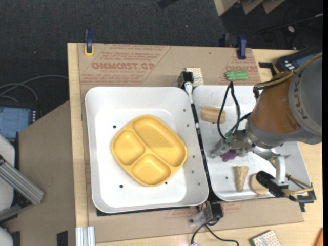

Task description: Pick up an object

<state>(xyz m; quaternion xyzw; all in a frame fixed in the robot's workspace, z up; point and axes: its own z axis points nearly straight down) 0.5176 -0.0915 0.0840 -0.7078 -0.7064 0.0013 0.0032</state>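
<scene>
Reach is low over the right-hand white bin — our jaws hang at the small purple object at right of centre; whether they are apart or clamped we cannot tell. Left, the yellow divided plastic tray lies flat.

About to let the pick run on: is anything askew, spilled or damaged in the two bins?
Nothing looks spilled or broken. The yellow three-compartment plastic plate lies skewed in the left white bin. In the right white bin, the tan wooden cylinder and the beige cone lie on their sides.
</scene>
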